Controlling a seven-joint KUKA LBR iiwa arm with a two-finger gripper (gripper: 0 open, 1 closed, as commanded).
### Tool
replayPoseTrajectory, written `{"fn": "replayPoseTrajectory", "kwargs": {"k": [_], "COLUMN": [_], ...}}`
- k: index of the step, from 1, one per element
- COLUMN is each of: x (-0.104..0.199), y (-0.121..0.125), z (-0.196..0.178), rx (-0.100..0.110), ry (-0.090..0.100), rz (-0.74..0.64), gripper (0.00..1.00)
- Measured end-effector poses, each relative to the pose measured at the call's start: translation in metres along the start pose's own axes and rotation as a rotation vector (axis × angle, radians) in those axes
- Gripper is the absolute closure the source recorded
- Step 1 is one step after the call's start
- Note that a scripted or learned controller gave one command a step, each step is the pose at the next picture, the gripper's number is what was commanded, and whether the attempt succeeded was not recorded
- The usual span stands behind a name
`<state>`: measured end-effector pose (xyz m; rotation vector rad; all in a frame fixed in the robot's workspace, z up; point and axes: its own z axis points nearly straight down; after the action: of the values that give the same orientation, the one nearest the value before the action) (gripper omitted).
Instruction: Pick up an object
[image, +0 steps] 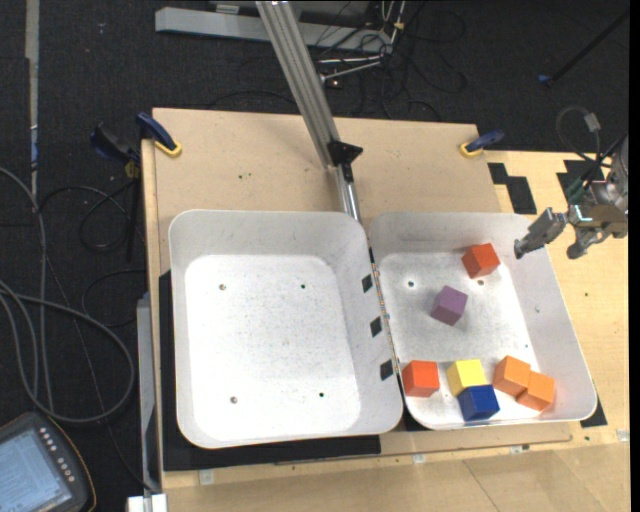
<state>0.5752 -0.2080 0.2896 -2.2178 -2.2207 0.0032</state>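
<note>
- The jaws (558, 236) hang at the picture's right side, over the upper right rim of the right bin (560, 330); the two dark fingers (533, 236) stand spread apart with nothing between them.
- The right bin serves as the landmark, and all the blocks lie inside it.
- An orange block (481, 259) sits near the bin's upper right corner, the block closest to the jaws but clear of them.
- A purple block (449, 304) lies near the bin's middle, below and left of that orange block, apart from everything else.
- Along the bin's lower edge a second orange block (421, 378) sits at the lower left, just beside a yellow block (465, 375).
- A blue block (479, 402) rests against the yellow block's lower side, nearest the bin's bottom rim.
- Two more orange blocks (525, 383) touch one another in the bin's lower right corner.
- The left bin (190, 330) lies side by side with the right bin, their inner rims meeting.
- Both bins rest on the table (250, 160), a light wooden board with clamps (160, 135) at the far corners.
- A slanted metal pole (300, 75) runs down from the top to the point where the right bin's upper left corner meets the other bin.
</note>
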Motion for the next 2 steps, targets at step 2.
{"fn": "replayPoseTrajectory", "kwargs": {"k": [2], "x": [0.000], "y": [-0.009], "z": [0.055], "rx": [0.002], "ry": [0.000], "rz": [0.003], "gripper": [0.00]}}
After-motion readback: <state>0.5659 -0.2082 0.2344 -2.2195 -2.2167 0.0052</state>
